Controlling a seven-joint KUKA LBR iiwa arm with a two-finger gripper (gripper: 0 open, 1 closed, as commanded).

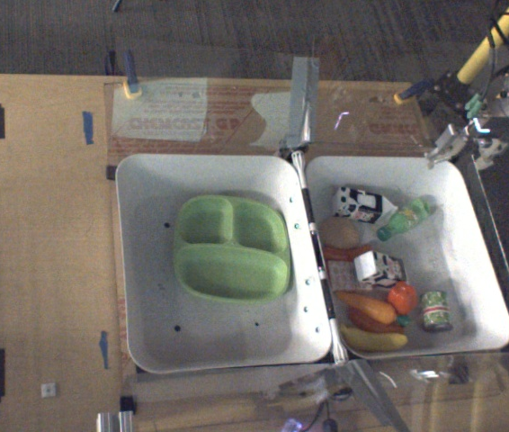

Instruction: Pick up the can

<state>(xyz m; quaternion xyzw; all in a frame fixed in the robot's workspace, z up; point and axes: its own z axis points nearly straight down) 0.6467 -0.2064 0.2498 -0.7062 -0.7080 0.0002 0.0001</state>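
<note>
The can (434,310) is small, with a green and red label and a silver top. It stands upright in the near right corner of the right bin (470,241). My gripper (459,142) hovers over the far right corner of that bin, near its rim. It is well away from the can and has nothing in it.
A green bottle (405,219), a cow-print carton (362,203), a brown potato (342,233), a small carton (379,267), a red pepper (402,297), a carrot (367,306) and a banana (373,338) share the right bin. A green divided plate (233,247) lies in the left bin (147,196).
</note>
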